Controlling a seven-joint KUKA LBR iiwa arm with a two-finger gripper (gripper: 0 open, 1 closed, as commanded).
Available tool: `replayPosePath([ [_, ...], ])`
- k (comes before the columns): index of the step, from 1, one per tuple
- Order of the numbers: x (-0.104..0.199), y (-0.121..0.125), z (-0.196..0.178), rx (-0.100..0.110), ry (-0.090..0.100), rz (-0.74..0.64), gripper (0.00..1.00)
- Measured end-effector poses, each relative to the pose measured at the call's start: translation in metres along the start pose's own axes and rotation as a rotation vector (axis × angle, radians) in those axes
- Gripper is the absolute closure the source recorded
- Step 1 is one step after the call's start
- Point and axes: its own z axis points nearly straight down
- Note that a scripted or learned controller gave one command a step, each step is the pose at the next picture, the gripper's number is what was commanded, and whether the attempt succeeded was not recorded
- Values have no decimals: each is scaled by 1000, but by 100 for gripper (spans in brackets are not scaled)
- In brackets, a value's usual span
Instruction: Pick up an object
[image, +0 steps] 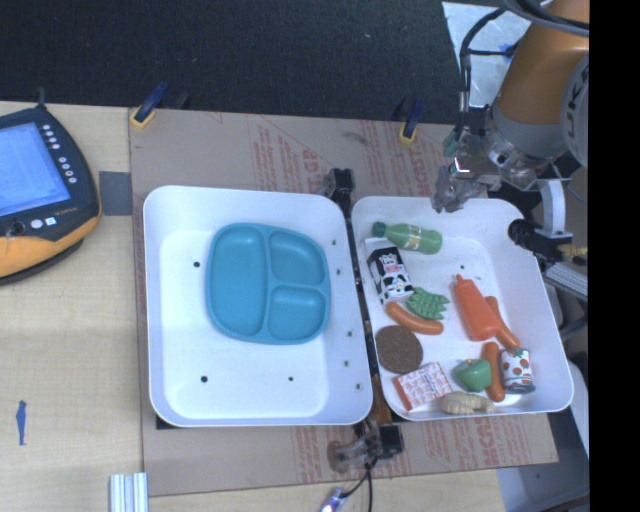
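The gripper (452, 195) hangs over the far rim of the right bin (545, 320), and I cannot tell from this slanted view how it stands; nothing is seen inside it. The nearest thing to take is the green bottle (409, 237), which lies on its side just below and a little to the left of the gripper. It looks like a small plastic toy, so I judge it light and stiff, with a smooth round body that may roll or slip; the best hold is probably across the middle of the body, not at the narrow cap. Further from the gripper, toward the front of the bin, lie the small milk carton (390, 273), a sausage (414, 319), an orange carrot (477, 310), a brown round cookie (399, 349) and a few more toys, close together and partly touching, so a clean hold there seems harder. The left bin (170, 300) bears a blue divided plate (268, 283), well apart from the gripper. The small things in the front corner are hard to make out.
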Motion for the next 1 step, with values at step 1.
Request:
replayPosePath([
  [1, 0, -1, 1, 3, 0, 0, 0],
])
